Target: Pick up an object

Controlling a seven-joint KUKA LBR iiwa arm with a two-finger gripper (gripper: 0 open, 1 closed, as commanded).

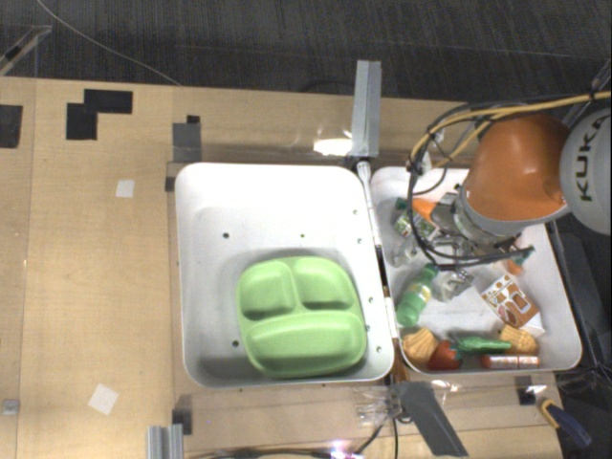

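We see two white bins side by side on the worktop (86,285). The left bin (206,208) holds one thing, a green tray (301,316) with three compartments, lying toward its near side. The right bin (564,338) holds a litter of small things. Along its near edge lie a yellow-brown piece (419,340), a red piece (442,356) touching it, a dark green piece (483,343), a red stick (507,360) and a yellow piece (517,337). A green bottle (415,304) lies near the left wall, and a brown and white packet (510,298) lies toward the right. An orange piece (427,210) and a small green one (403,224) sit at the far left, partly under the cables. The arm (512,170) hangs over the far half of this bin. Its pincer (457,277) seems to sit just beside the bottle, but the wrist hides it and we cannot tell how it stands or whether it holds anything.
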